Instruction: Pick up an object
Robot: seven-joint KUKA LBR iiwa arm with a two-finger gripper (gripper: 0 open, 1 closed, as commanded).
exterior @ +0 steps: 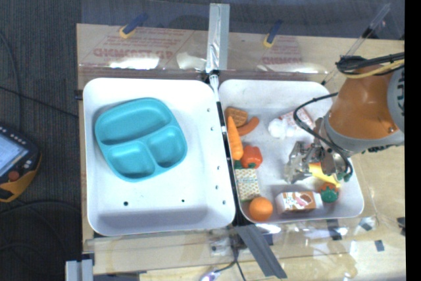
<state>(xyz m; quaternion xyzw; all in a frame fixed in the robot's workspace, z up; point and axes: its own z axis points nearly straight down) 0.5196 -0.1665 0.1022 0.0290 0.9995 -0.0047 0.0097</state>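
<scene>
**Arm down in the right bin, poking around the toy food**

So the gripper [304, 164] is low in the right bin [289, 90], sitting right next to a yellow toy [321, 172]. Honestly can't tell how its jaws stand from up here. An orange ball [261, 208] and a small brown packet [297, 201] lie near the front wall, a carrot [233, 137] along the divider. Left bin [197, 207] has a blue divided tray [140, 137].

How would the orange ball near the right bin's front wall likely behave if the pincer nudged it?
The orange ball looks round and smooth, so it would probably roll rather than slide. The small carton beside it and the bin wall in front should stop it soon. Its smooth skin may slip from a shallow grip.
</scene>
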